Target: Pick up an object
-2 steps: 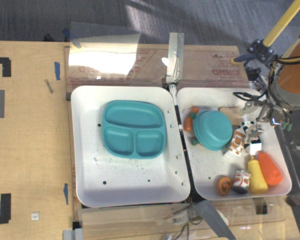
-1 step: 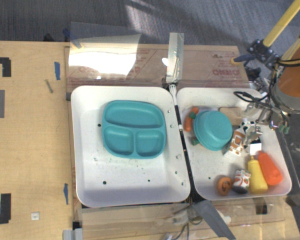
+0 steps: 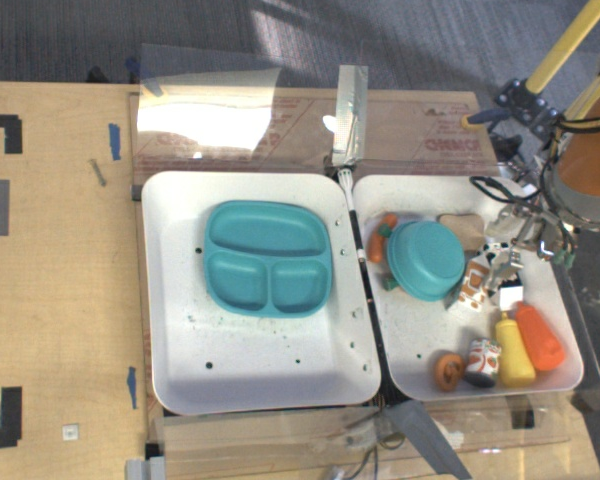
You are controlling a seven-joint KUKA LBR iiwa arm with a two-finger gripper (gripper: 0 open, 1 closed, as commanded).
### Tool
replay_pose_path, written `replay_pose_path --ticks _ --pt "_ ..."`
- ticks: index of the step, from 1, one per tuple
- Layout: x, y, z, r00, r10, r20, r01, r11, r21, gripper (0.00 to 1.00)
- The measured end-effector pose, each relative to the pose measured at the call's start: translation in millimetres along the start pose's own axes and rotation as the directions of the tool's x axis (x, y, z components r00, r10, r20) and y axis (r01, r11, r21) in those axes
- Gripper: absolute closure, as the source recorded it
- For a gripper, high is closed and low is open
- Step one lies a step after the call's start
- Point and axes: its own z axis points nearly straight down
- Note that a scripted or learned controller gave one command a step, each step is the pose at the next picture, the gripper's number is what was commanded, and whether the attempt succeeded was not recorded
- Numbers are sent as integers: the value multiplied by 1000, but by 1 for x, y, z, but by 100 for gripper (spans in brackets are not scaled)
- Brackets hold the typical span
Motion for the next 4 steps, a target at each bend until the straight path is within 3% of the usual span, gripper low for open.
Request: replay_pose_path --ticks 1,2,3,4 --pt "5 -4 0 984 178 2 -178 984 2 0" --pt "-14 4 1 983 182 1 -182 983 2 0" --pt "2 0 -1 962 272 18 -272 962 -7 0" --pt "26 3 -2 941 338 21 -338 941 -8 0"
